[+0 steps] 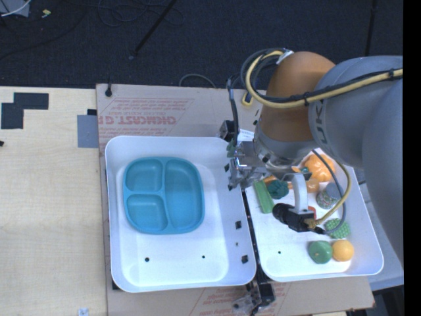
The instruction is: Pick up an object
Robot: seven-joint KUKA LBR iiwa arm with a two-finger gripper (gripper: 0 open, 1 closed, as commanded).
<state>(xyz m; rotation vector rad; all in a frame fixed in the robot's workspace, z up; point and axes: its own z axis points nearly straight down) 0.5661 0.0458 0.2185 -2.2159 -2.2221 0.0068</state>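
Green stick-shaped toy (263,197) lies at the left edge of the right white bin (368,263), centre-right of the frame, beside a teal toy (279,189) – just under the gripper (266,175), whose grasp I cannot tell.

Pale bench (46,209), cardboard sheet (145,117), two white bins (171,262)

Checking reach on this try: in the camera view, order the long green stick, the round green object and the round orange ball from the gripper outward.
1. Long green stick, right bin, beside the gripper.
2. Round green object, right bin's front corner.
3. Round orange ball, just beyond it.
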